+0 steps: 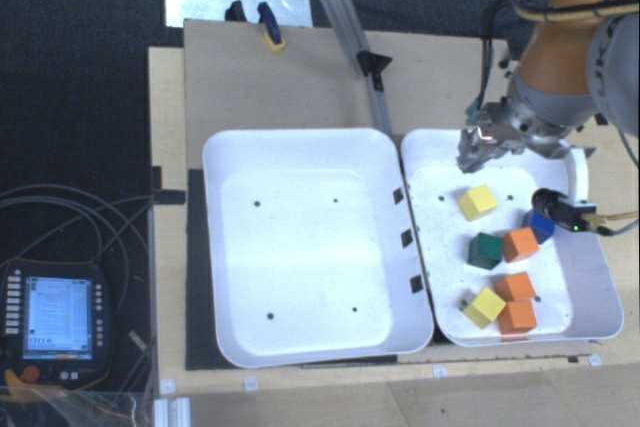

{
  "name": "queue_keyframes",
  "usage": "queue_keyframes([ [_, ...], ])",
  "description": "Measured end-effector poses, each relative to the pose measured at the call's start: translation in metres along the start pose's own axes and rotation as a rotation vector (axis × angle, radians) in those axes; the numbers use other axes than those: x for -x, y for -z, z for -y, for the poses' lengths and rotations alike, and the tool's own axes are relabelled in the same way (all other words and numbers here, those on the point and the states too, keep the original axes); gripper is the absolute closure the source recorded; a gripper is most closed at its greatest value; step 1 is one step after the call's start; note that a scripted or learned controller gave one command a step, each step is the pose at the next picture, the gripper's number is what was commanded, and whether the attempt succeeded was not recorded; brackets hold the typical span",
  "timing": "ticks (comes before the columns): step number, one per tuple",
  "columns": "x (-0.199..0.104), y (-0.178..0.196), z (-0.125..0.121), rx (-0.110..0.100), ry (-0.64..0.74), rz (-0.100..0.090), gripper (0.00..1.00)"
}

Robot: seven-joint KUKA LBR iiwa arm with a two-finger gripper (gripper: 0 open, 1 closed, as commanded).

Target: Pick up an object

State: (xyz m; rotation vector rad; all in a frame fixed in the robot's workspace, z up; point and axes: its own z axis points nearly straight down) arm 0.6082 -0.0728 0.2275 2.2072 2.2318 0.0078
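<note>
The arm comes in from the right edge of the surface and bends down over the right bin. Its orange band is above the wrist, and the jaws hang over the far left part of this bin, close to its far rim. The jaws are small and dark in the view, and I cannot tell if they are wide or narrow. No block is seen between them.

All the blocks lie in the right bin. A yellow cube is nearest to the jaws, a little toward the near side from them, and it is apart from the other blocks. Closer to the middle of the bin there is a green block, and an orange block is just beside it on the right. A blue block is touching or almost touching this orange block, near the right wall of the bin. Toward the near rim there is a second yellow block, with two more orange blocks, one and another, just beside it on the right.

The left bin stands next to the right bin, their long walls touching. A teach pendant with a lit screen lies off the surface, at the left, with cables around it.
</note>
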Motion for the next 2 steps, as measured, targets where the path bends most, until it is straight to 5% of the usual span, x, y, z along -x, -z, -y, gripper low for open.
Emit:
queue_keyframes([
  [2,-0.112,-0.005,-0.034,-0.002,0.0,-0.001,1.0],
])
